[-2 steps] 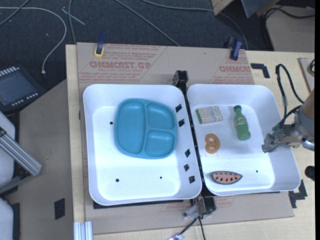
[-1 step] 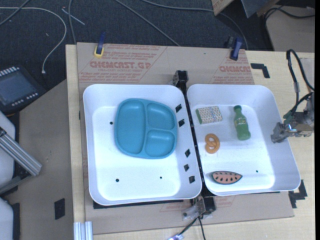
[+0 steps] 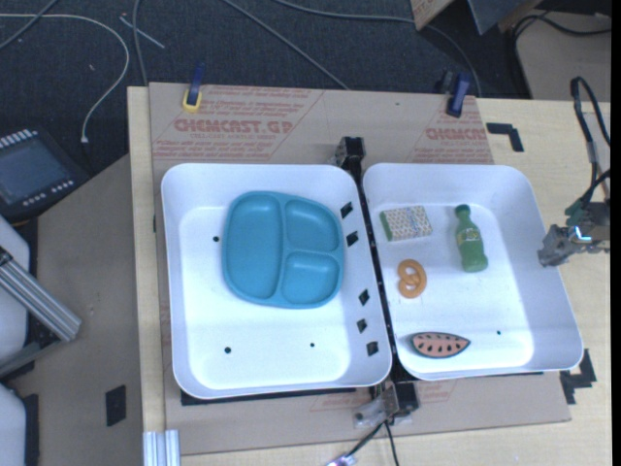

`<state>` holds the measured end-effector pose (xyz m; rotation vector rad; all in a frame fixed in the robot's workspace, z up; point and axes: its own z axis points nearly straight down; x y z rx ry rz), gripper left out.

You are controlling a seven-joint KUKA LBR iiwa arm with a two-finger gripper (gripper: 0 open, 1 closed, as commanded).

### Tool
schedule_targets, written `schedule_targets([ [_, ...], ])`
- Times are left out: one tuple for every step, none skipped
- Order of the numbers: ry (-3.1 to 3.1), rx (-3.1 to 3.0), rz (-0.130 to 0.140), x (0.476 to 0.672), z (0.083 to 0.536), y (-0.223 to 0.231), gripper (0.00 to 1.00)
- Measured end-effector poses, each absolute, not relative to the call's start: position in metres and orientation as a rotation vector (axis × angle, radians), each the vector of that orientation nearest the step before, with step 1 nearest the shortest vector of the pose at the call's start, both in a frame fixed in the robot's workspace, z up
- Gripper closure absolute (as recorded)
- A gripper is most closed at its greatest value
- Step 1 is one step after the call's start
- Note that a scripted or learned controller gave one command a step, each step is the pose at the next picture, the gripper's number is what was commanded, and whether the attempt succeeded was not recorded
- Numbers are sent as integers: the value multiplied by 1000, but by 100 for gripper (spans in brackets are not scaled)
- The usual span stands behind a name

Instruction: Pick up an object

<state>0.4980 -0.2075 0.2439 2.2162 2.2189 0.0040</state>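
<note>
2 shallow white bins are seen side by side on the bench. In the left bin point(image 3: 194, 357) a blue divided plate point(image 3: 283, 249) is laid, with 3 compartments. In the right bin point(image 3: 543, 328) 4 small things are spread well apart from each other. A green bottle point(image 3: 471, 239) is laid flat toward the far right part, its long axis running nearly straight away from the viewer, the cap pointed to the far rim and tipped slightly left. Left of it a small speckled box point(image 3: 406, 223) is placed, its long side set across the bin. Below that a pretzel point(image 3: 411, 279) is found near the middle divider. A watermelon slice point(image 3: 440, 345) is laid near the front rim, its long axis running left to right. The gripper point(image 3: 566, 242) is seen just outside the right bin's right rim; nothing is held, and whether it is spread cannot be told.
</note>
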Motion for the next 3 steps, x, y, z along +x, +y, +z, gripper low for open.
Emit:
schedule_targets([
  [2231, 2218, 2, 500, 232, -154, 100],
  [2230, 2219, 1, 500, 222, -97, 100],
  [2232, 2218, 1, 503, 212, -40, 100],
])
